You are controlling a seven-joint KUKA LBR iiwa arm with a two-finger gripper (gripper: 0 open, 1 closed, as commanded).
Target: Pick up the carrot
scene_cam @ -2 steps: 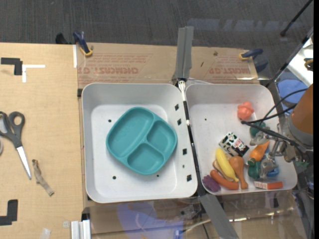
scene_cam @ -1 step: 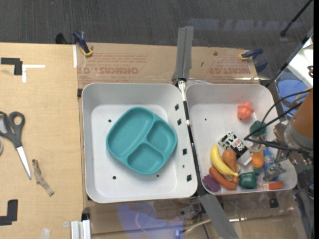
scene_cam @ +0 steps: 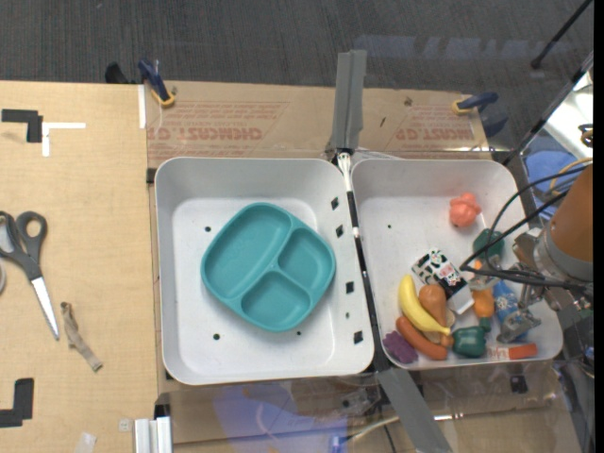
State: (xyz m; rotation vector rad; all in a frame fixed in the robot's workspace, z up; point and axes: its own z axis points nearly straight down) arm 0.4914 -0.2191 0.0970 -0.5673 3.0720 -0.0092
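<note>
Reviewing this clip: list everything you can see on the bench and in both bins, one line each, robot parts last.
white plastic bins: two, side by side mid-bench
teal three-compartment plastic tray: one, left bin
orange toy carrot: one, right bin, under the banana
yellow toy banana: one, right bin
pink round toy: one, right bin, far side
purple toy grapes: one, right bin, near corner
black-and-white patterned block: one, right bin
grey-handled scissors: one, cardboard at left
blue clamps: two, far cardboard edge
grey robot arm: one, right edge; tool over the right bin's clutter

We see smooth white plastic bins, a matt teal plastic plate, and brown cardboard beneath.
</note>
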